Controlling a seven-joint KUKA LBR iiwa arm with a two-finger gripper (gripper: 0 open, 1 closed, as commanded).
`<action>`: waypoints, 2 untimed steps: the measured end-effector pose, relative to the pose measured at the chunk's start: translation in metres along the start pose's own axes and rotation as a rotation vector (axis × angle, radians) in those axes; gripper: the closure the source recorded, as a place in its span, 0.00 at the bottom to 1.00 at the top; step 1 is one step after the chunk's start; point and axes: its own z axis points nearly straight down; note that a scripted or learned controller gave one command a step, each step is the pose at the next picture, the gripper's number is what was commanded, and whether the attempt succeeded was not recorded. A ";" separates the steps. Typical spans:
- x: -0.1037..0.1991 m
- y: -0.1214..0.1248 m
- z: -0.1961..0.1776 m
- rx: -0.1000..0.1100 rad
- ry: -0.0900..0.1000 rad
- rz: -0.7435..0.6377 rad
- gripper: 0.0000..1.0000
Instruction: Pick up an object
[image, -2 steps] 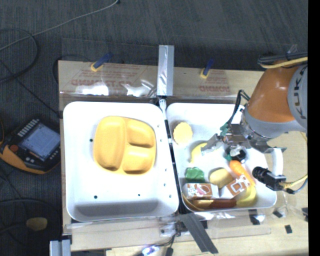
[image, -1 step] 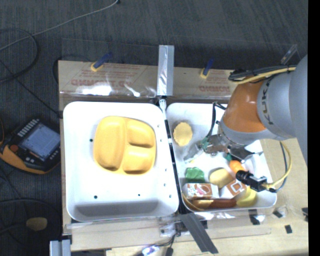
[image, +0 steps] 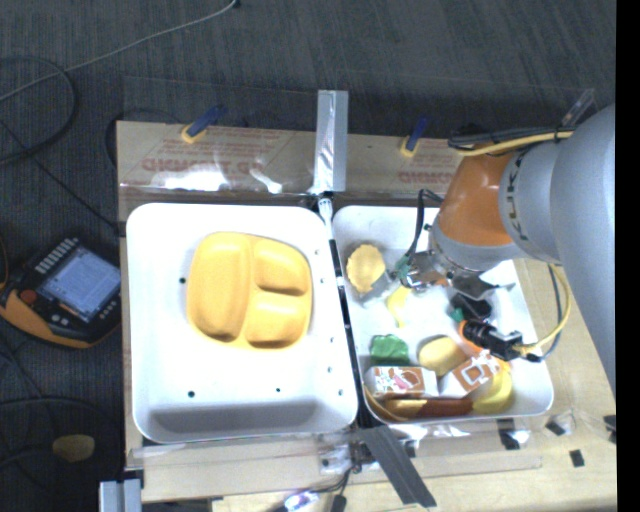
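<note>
The gripper (image: 415, 275) reaches down into the right bin (image: 535, 400) from the grey arm (image: 575, 190), whose orange band (image: 480, 205) sits just above the wrist. Its tip is low among the objects, close to a pale yellow piece (image: 398, 300) and just to the 3 o'clock side of a round yellow item (image: 365, 265). The wrist body covers the fingers, so whether they are spread or closed on anything I cannot tell; nothing is plainly seen between them.

Toward 6 o'clock in the right bin lie a green object (image: 389, 348), a rounded yellow piece (image: 441, 353), and two small printed cartons, one (image: 398, 380) at about 7 o'clock and one (image: 474, 372) nearer 5 o'clock, with a brown strip (image: 425, 406) along the bin's lower wall. A yellow item (image: 497, 392), perhaps a banana, rests in the 5 o'clock corner.

The left bin (image: 160, 400) holds a large yellow divided tray (image: 248, 290), lying a little toward 12 o'clock of centre. Off the bench at 9 o'clock, a handheld control pendant (image: 65, 290) lies on the dark floor.
</note>
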 end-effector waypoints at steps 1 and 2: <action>0.000 0.002 -0.010 -0.005 0.002 0.001 1.00; 0.029 0.052 -0.093 0.011 -0.003 0.193 1.00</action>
